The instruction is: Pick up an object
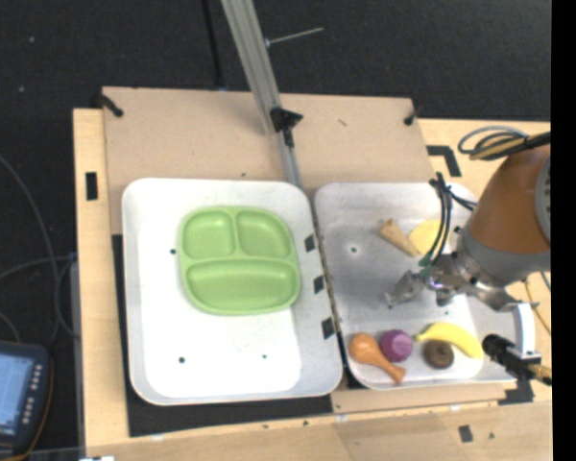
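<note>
My gripper (404, 290) hangs over the middle of the right bin (350, 214), above bare white floor. Behind it lie a tan wedge (396, 236) and a pale yellow piece (425, 235), the latter partly hidden by the arm's cables. Along the bin's front edge sit an orange pear-shaped toy (370, 351), a purple object (396, 344), a brown doughnut (439, 354) and a yellow banana (452, 336). None of these touches the gripper.
The left bin (154, 353) holds a green divided plate (238, 260). A metal pole (254, 60) slants up from between the bins at the back. The arm's grey and orange body (509, 214) covers the right bin's right side.
</note>
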`<state>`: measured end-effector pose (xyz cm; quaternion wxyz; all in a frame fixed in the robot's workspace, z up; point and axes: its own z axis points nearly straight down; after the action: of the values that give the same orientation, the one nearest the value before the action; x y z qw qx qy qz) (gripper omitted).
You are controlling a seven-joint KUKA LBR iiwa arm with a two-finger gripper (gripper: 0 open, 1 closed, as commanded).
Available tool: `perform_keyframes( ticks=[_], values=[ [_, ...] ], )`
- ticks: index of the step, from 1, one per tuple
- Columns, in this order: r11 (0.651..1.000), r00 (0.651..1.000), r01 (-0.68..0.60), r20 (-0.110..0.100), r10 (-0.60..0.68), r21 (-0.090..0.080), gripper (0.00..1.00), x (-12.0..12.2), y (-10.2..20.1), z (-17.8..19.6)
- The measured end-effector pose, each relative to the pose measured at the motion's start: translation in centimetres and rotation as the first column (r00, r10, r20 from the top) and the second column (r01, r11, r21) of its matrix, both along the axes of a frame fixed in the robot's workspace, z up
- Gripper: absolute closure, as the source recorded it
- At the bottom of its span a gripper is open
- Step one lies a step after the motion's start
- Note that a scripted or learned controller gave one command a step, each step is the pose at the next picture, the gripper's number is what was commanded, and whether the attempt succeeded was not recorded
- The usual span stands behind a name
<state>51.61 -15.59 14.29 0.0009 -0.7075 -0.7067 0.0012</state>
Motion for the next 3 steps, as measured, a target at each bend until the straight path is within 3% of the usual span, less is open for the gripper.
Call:
perform_keyframes(
  ticks=[1, 2, 3],
  values=[
    [1.0, 1.0, 0.001, 0.003, -0.001, -0.001, 0.0, 0.0, -0.1, -4.3],
    [1.0, 1.0, 0.008, 0.008, -0.008, -0.002, 1.0, 0.2, -0.3, -3.1],
    [1.0, 1.0, -0.002, 0.011, 0.002, -0.003, 1.0, -0.1, -0.4, 3.2]
  ],
)
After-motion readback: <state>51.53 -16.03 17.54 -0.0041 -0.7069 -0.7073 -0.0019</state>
